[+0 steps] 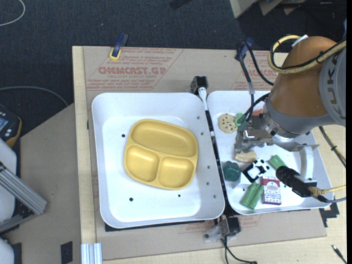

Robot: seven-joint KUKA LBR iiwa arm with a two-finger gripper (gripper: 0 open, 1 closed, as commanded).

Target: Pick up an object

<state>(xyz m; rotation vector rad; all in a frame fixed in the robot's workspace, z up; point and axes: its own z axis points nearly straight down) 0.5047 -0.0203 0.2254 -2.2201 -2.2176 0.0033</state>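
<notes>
reaching down into the right bin [231,100] from the right, gripper [246,142] low over the clutter just right of the divider between the bins. cannot tell how the jaws stand; wrist and orange band hide them, and nothing visibly held. candidates for picking all lie in the right bin: a round cookie-like disc [225,122] toward its far end, a pale wedge [245,157] right under the gripper, a teal lump [231,172] nearer the divider, a green cylinder [251,195] and a red-and-white packet [271,192] at its near end. left of the divider, only a yellow divided plate [160,154] in the left bin [104,147]. looks like the descent or grasp step. next, probably: close on the pale wedge, lift straight up, check for a real hold.
</notes>
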